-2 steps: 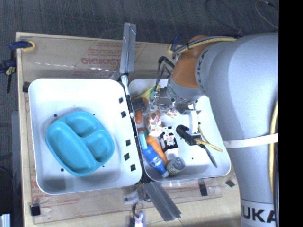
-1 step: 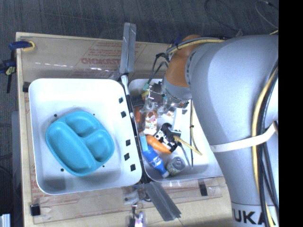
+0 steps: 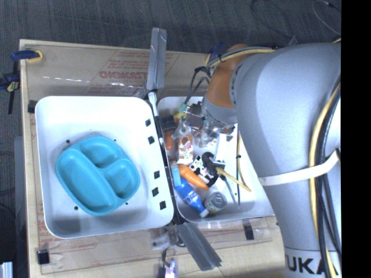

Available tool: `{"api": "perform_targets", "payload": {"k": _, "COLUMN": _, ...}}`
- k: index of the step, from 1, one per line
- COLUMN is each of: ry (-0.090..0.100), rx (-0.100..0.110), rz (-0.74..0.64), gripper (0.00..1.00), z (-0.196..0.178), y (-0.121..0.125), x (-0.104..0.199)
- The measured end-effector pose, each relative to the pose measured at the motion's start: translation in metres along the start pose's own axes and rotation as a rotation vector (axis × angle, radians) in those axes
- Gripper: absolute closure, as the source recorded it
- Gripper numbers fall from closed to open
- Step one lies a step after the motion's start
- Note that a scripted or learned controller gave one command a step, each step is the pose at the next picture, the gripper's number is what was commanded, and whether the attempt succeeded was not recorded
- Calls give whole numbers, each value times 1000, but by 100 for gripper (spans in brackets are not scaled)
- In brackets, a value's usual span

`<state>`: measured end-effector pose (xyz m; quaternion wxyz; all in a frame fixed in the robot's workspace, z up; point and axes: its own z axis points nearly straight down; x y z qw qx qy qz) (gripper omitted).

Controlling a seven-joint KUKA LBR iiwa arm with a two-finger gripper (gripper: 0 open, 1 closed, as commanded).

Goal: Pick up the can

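Observation:
The can (image 3: 216,201) is a small silver one lying near the front edge of the right bin (image 3: 250,206), with its round top facing up. My gripper (image 3: 195,133) is down in the same bin, further back and to the left of the can, among a heap of small items. The big grey arm and its orange band cover the right and back parts of that bin. Nothing can be made out in the gripper's grasp.
A blue bottle (image 3: 189,193) and an orange item (image 3: 194,177) lie just left of the can, with a black-and-white thing (image 3: 204,164) behind them. The left bin (image 3: 87,112) holds a blue divided plate (image 3: 97,174). A low wall separates the bins.

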<state>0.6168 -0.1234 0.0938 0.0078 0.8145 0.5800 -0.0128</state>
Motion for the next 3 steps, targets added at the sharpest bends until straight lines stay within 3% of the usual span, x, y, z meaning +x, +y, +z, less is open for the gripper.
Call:
{"api": "perform_targets", "payload": {"k": 1, "ry": 12, "rx": 0, "rz": -9, "gripper": 100, "z": -9, "y": 0, "x": 7}}
{"api": "perform_targets", "payload": {"k": 2, "ry": 29, "rx": -2, "rz": -176, "gripper": 100, "z": -100, "y": 26, "x": 42}}
{"api": "perform_targets", "payload": {"k": 3, "ry": 28, "rx": 10, "rz": 215, "gripper": 100, "z": -106, "y": -62, "x": 116}}
